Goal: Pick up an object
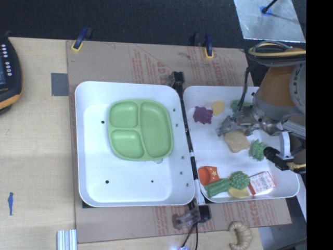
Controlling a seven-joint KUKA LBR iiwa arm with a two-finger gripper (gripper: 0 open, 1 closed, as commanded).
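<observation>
Arm [278,90] comes in from the right, over the right bin [208,95]. Gripper [231,126] sits low in the bin's upper middle. Its grey fingers are spread apart with nothing between them, so it's released, no grasp.

Right bin contents:
- purple toy [202,114] at upper left, apart from the gripper
- small yellow piece [218,107] just right of the purple one
- tan bread-like slab [237,141] directly below the gripper, just beside the fingertips; contact can't be confirmed
- green leafy piece [257,150] right of the slab
- small green bit [237,106] up by the gripper body, partly hidden
- red-orange piece [207,175] at lower left
- broccoli-like green stalk [229,184] along the bottom, touching the red-orange piece
- yellow piece [239,192] under the stalk's head
- red-and-white packet [261,183] at lower right

Left bin [86,139] holds a light green three-section plate [140,129], lying flat in the upper middle.

A tan curled object [241,235] lies on the bench below the right bin, outside both bins.
</observation>
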